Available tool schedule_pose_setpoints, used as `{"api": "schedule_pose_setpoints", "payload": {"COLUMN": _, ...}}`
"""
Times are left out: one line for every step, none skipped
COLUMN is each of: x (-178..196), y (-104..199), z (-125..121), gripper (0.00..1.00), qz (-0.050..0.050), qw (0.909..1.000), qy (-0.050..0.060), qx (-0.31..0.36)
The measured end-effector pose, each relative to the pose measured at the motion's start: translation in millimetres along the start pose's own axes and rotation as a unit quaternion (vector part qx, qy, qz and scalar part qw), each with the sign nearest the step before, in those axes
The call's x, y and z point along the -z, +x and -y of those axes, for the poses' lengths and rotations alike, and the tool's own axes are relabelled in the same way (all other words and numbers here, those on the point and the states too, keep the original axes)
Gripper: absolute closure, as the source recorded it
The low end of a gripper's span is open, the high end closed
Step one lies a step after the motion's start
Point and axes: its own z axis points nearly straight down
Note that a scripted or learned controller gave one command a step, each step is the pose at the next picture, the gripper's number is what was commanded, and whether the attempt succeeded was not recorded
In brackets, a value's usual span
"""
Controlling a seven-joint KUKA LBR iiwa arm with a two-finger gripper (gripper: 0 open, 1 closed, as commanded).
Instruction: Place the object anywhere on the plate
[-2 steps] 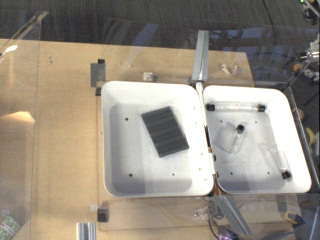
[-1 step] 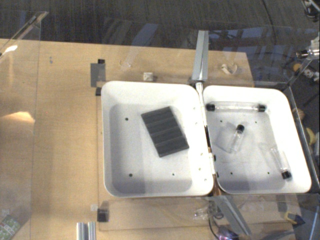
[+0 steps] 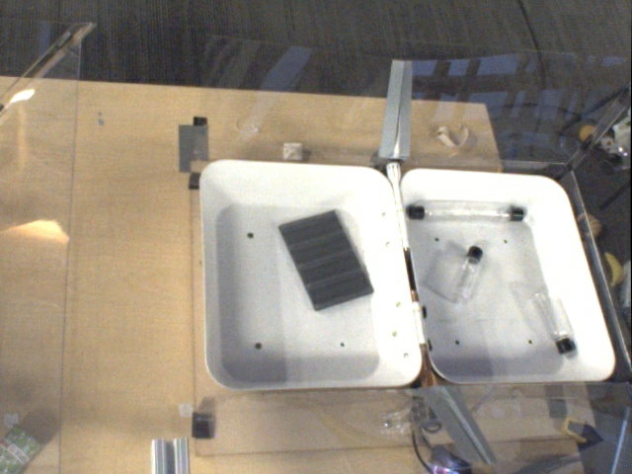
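A dark grey ribbed rectangular plate (image 3: 326, 259) lies flat and skewed in the middle of the left bin (image 3: 210, 294). In the right bin (image 3: 595, 294) lie three clear tubes with black caps. A long tube (image 3: 464, 210) rests along the far wall, with a cap at each end. A short tube (image 3: 465, 275) sits near the bin's centre, its cap pointing away. A third tube (image 3: 551, 319) lies toward the near right corner, its cap at the near end. All three tubes are apart from the plate.
A grey metal bar (image 3: 397, 117) stands behind the seam between the bins. Small black blocks (image 3: 197, 141) (image 3: 202, 424) sit on the wooden bench left of the left bin. Cables and clamps (image 3: 439, 442) crowd the near edge below the seam.
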Motion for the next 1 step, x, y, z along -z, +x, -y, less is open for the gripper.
{"api": "schedule_pose_setpoints", "payload": {"x": -0.2, "y": 35.8, "z": 15.4, "gripper": 1.0, "qz": 0.0, "qw": 0.9782, "qy": 0.001, "qx": -0.208}}
